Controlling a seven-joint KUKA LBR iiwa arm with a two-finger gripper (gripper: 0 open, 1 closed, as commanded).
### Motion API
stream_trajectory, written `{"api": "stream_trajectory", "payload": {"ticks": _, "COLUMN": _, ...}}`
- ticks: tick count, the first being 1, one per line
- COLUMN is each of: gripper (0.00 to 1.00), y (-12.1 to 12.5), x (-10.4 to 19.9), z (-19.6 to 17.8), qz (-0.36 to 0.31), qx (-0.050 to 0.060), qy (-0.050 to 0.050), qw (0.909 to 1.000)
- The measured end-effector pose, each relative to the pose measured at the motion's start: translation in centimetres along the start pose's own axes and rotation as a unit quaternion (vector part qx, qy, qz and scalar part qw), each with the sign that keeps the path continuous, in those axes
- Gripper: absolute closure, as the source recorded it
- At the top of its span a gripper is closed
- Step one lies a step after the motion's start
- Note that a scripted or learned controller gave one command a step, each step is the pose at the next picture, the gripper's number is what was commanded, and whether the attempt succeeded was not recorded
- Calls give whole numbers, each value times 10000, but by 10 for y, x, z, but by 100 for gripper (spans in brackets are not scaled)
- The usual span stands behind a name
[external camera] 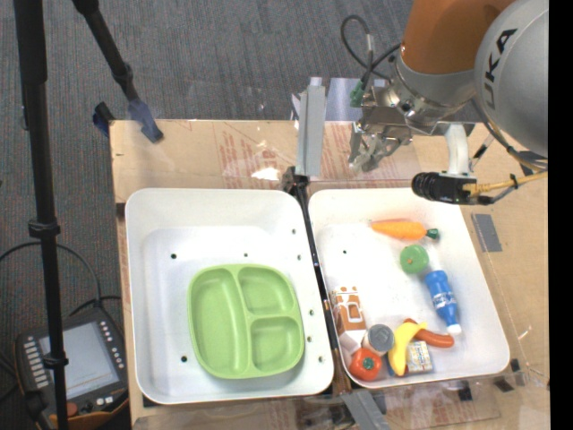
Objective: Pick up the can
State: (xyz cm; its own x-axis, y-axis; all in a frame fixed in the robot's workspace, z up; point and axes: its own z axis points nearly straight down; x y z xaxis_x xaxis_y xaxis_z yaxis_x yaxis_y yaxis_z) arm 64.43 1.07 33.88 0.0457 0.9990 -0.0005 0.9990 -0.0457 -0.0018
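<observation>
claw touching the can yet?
Apart. The camera view shows the claw above the far rim of the right bin, while the can sits at the bin's near end.

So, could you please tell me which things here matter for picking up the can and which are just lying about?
For the job:
- can, right bin, near edge
- gripper, above the bench beyond the bins

Lying about:
- carrot
- blue bottle
- banana
- tomato
- green tray, left bin
</observation>
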Motion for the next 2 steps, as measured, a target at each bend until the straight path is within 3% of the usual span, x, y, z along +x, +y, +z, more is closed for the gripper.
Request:
{"api": "stream_trajectory", "payload": {"ticks": 1, "gripper": 100, "y": -3, "x": 50, "z": 11, "qz": -591, "qx": 14, "qy": -1, "qw": 9983}}
{"api": "stream_trajectory", "payload": {"ticks": 2, "gripper": 100, "y": -4, "x": 78, "z": 61, "qz": -492, "qx": 11, "qy": 1, "qw": 9988}}
